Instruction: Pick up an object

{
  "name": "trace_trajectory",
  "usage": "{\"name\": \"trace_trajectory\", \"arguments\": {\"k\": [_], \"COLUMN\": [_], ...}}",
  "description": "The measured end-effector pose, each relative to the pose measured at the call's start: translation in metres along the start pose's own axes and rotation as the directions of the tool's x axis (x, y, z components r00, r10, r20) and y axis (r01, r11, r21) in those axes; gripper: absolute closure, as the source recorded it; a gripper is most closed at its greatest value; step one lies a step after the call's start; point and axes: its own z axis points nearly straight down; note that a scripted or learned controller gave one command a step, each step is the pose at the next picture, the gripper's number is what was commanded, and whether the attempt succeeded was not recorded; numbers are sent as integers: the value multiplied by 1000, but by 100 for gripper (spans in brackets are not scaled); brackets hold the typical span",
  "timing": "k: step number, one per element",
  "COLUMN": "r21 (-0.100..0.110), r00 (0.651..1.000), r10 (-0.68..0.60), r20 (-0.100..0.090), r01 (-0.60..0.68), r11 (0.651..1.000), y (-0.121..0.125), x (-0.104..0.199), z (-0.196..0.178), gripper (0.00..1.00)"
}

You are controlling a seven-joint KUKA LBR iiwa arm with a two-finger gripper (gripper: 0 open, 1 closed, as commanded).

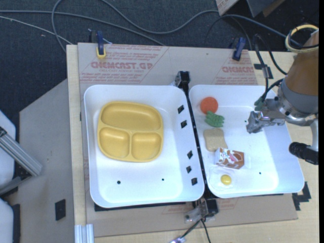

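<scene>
The right bin (268,156) holds several small items along its left side: an orange-red ball (208,105), a green leafy piece (214,119), a tan slice (214,138), a red and white wrapped item (231,158) and a small yellow piece (226,179). My gripper (254,123) hangs over the middle of the right bin, to the right of the green piece and apart from every item. Nothing shows between its tips.
The left bin (172,171) carries a yellow three-compartment plate (130,130). A black divider with clips (190,135) runs between the bins. Blue clamps (101,44) and cables lie at the board's back edge. The right bin's right half is bare white floor.
</scene>
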Motion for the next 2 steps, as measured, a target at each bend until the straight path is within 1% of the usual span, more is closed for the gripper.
{"name": "trace_trajectory", "arguments": {"k": [1,2], "r21": [1,2], "r00": [1000,1000], "r10": [1,-1], "r20": [0,-1], "r01": [-1,1], "r11": [1000,1000], "y": [-4,2], "x": [52,101], "z": [6,11], "gripper": [100,100]}}
